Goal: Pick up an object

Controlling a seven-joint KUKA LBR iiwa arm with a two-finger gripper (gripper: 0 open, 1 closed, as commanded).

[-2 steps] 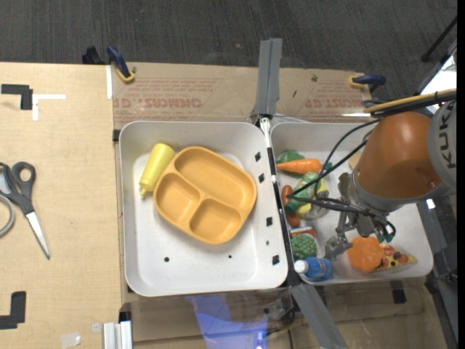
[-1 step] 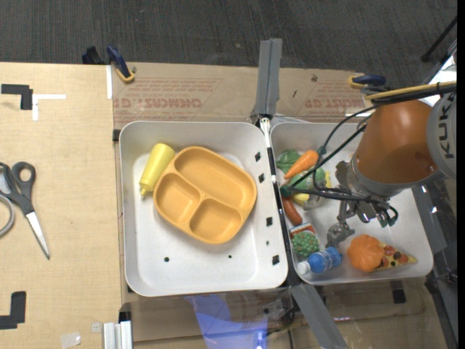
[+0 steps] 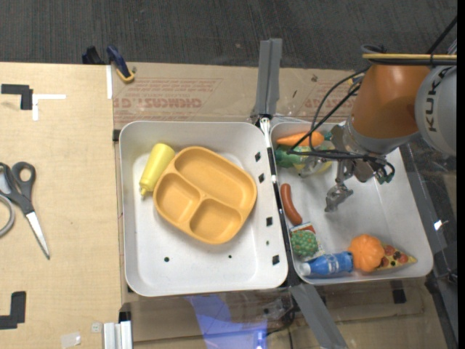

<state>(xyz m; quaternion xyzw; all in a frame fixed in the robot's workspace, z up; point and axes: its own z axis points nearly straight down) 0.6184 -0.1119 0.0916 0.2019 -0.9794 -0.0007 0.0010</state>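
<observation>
Robotics lab: KUKA arm (image 3: 407, 107), white bins (image 3: 138, 267), cardboard-covered bench (image 3: 51, 217), scissors (image 3: 27, 202).

Orange-yellow divided tray (image 3: 205, 193), yellow bottle (image 3: 155, 167), red sausage (image 3: 291, 203), blue bottle (image 3: 328, 265), orange ball (image 3: 366, 251), white bins (image 3: 138, 267).

Toy carrot (image 3: 299, 139), sausage (image 3: 291, 203), orange (image 3: 366, 251) in right bin (image 3: 414, 217).

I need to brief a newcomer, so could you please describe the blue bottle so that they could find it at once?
Look at the right-hand white bin, the one under the arm. Along its near edge lies the blue bottle on its side, between a green netted item and an orange toy fruit. It is the one blue thing in that bin.
</observation>
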